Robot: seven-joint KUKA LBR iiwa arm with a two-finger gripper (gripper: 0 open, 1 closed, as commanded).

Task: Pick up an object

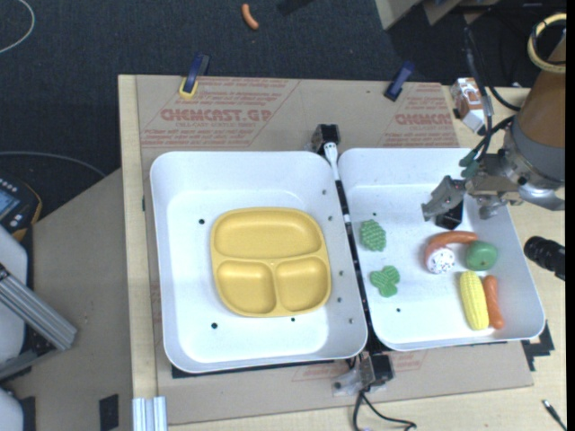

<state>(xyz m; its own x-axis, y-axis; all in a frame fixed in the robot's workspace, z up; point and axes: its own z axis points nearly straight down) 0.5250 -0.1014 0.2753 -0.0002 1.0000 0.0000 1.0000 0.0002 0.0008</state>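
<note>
My gripper point(467, 206) hangs over the back of the right bin point(409, 330), open, with nothing between its fingers. Just below it lie an orange sausage point(452, 239), a white speckled ball point(440, 260) and a green round piece point(482, 256), close together. Nearer the front right are a yellow corn cob point(473, 300) and an orange carrot point(492, 302), side by side. Two green broccoli pieces point(372, 234) point(385, 280) sit apart at the bin's left side.
The left bin point(180, 330) holds a yellow three-compartment plate point(269, 260). Black clips point(325, 138) point(373, 366) join the bins at back and front. The arm's orange band point(548, 115) is at the right edge, with cables behind it.
</note>
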